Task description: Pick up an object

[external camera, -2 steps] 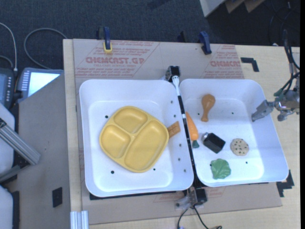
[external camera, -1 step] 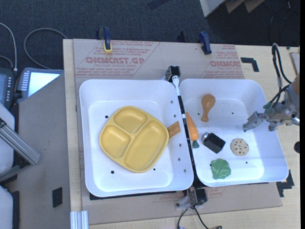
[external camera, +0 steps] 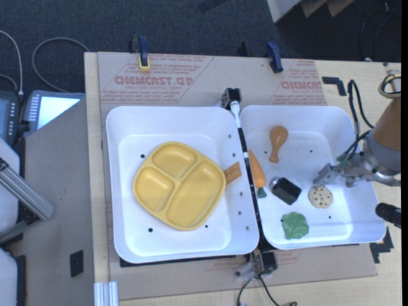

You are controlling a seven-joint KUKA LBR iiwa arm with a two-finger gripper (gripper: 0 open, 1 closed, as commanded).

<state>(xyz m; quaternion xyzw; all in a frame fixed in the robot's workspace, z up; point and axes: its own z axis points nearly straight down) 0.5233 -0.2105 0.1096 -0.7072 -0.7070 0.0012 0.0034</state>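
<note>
While the arm (external camera: 389, 142) reached in from the right over the right bin (external camera: 306, 238), its end effector (external camera: 326, 176) hung low near that bin's right side, just above the round speckled cookie (external camera: 320, 197). Whether it was open or closed could not be told from this slanted view; nothing was visibly held by it.

Several small things lay in the right bin. A tan chicken drumstick (external camera: 276, 141) rested toward the upper middle, its thick end uppermost. An orange carrot (external camera: 256, 169) lay along the left wall, close against the dividing edge between the bins. A small black block (external camera: 285, 190) sat near the centre, just right of the carrot's lower end and left of the cookie. A green leafy piece (external camera: 295, 225) lay near the front wall, below the block and the cookie, apart from both.

In the left bin (external camera: 121, 171) a yellow divided plate (external camera: 180, 185) with three compartments lay flat, turned at an angle and taking up most of the floor. A small brown piece (external camera: 232, 172) sat at the plate's right rim, near the wall shared with the other bin.

Both bins stood side by side on the worktop (external camera: 191, 75), a brown sheet with red printed lettering, held at its far edge by two blue clamps (external camera: 142, 48).
</note>
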